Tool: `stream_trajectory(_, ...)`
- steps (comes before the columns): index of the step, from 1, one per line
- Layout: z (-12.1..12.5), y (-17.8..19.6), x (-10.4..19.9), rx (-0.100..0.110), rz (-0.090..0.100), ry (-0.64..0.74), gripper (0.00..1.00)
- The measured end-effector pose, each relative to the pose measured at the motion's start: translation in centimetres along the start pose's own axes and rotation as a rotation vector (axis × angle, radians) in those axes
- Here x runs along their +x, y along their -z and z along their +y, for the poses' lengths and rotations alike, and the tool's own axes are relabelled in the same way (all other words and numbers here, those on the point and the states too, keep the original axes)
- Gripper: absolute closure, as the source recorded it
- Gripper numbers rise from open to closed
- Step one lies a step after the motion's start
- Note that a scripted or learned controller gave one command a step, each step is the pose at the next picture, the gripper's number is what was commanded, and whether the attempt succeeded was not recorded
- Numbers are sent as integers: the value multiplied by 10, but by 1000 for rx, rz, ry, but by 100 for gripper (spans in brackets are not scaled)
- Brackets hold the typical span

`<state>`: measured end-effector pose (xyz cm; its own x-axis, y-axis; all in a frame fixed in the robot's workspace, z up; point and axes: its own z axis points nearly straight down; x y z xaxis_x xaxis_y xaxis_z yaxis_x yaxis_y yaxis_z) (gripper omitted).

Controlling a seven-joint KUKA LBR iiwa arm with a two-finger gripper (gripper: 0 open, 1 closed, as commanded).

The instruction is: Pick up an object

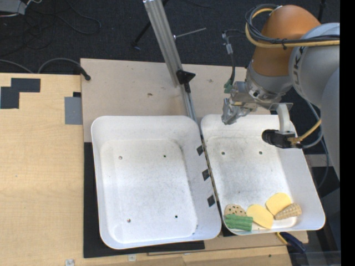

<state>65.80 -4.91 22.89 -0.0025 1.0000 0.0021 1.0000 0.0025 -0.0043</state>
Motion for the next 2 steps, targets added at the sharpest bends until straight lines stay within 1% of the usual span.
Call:
stream_trajectory(1, 4, -10, 54, 1, 0, 1, 100)
stream_trajectory(2, -1, 3, 104, -3, 0, 1, 100)
